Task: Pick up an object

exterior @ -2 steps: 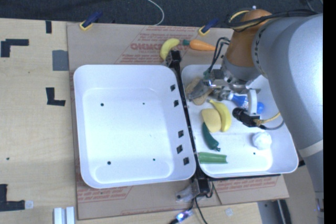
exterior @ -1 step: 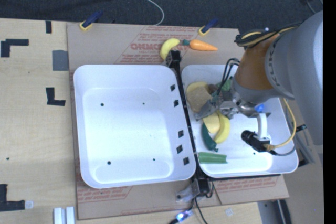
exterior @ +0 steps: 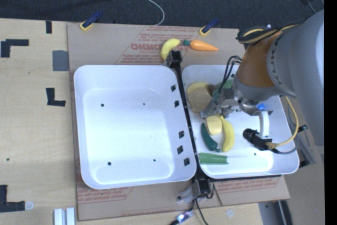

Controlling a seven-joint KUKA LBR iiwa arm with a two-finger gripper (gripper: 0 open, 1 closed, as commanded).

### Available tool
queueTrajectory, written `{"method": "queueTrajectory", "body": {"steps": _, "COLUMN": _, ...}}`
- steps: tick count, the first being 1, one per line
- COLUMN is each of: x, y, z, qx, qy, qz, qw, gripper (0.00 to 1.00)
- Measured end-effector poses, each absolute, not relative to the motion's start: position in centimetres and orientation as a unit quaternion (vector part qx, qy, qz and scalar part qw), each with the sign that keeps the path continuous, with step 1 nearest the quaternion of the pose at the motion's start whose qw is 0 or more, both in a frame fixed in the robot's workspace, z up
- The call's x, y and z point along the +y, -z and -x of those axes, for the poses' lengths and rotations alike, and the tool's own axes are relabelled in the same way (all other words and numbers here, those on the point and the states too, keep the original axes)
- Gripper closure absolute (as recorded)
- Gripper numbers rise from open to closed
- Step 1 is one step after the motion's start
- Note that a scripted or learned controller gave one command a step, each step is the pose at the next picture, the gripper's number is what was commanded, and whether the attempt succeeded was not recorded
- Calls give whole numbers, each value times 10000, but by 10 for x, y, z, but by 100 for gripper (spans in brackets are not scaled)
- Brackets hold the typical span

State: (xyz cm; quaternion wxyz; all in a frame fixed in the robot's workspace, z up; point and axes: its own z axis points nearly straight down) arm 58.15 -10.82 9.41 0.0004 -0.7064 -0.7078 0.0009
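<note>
Two white bins sat side by side. I saw the gripper [exterior: 213, 108] low in the right bin [exterior: 279, 166], right of middle, just over a yellow block [exterior: 214, 125] beside a banana [exterior: 228, 136]. I could not tell its grip

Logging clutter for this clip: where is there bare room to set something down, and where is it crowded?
The left bin has bare floor from wall to wall. In the right bin, a bare strip runs along the near rim, right of the green piece. Its left half is crowded: tan round item, yellow block, banana, with the gripper over them.
</note>
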Motion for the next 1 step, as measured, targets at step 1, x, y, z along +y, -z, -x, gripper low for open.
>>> {"method": "queueTrajectory", "body": {"steps": 1, "x": -52, "y": -190, "z": -597, "qx": -7096, "qy": 24, "qz": 7046, "qw": -18, "gripper": 100}}
